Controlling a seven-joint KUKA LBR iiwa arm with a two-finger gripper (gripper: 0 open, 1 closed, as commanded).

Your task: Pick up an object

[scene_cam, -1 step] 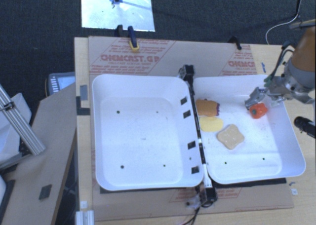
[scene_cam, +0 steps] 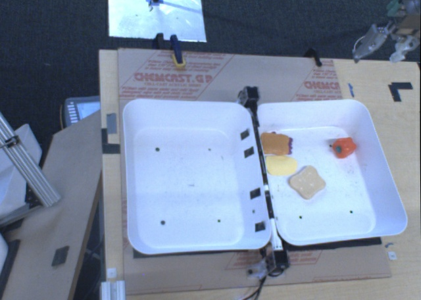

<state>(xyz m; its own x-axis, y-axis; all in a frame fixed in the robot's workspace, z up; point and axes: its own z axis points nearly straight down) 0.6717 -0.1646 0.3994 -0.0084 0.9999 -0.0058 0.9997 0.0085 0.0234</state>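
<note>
The right bin holds four small items. An orange-brown piece with a purple edge lies near the bin's left wall. Just below it sits a pale yellow flat piece. A tan, bread-like piece rests in the middle of the bin. A red-orange object with a green spot lies toward the right side. My gripper hangs at the upper right, beyond the bench's far edge and well away from the bins, with its fingers spread and nothing between them.
The left bin stands beside the right one, joined by black clips along the shared wall. Both rest on a cardboard sheet. A shiny metal plate lies on the dark floor at the back.
</note>
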